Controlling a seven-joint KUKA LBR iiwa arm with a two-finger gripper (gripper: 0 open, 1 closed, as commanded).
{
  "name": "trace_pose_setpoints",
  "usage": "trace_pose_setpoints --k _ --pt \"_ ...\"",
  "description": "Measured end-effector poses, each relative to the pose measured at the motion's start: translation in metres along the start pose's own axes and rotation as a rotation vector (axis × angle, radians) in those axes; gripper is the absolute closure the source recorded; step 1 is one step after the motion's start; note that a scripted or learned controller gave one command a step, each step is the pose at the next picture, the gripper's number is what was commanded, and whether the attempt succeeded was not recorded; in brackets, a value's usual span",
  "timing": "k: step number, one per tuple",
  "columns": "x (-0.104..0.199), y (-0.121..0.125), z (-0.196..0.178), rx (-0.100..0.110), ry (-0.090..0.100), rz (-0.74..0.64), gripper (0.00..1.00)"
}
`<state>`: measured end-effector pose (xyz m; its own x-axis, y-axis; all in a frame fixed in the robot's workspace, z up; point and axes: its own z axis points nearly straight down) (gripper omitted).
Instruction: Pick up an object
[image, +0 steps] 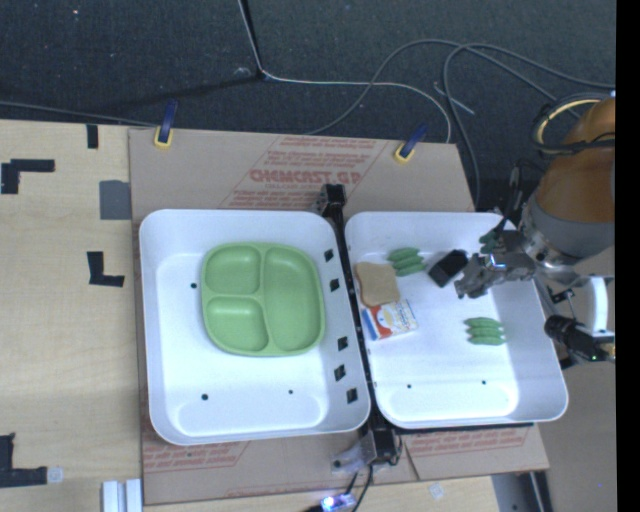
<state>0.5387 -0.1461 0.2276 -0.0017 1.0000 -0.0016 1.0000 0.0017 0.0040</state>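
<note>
bins (170, 300): white | divided plate (263, 298): pale green | pea pods (484, 331): green | bread slice (377, 283): tan | card (390, 321): white with red and blue print | arm (578, 185): grey, orange band | clamps (165, 135): yellow-blue

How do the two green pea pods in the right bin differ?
The upper pod lies near the bin's back, beside the tan bread slice; the lower pod lies alone, farther right and nearer the front. The upper pod sits left of the gripper, the lower pod below it. Both are green, similar in size, and lie roughly level.
</note>
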Motion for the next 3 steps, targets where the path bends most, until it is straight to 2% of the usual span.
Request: trace_pose_setpoints --k 1,2,3 --pt "0.000 0.000 -0.014 0.004 0.001 0.001 1.00" --pt "0.057 0.011 -0.001 0.005 0.003 -0.004 1.00" --pt "0.116 0.032 0.005 0.006 0.003 -0.006 1.00"
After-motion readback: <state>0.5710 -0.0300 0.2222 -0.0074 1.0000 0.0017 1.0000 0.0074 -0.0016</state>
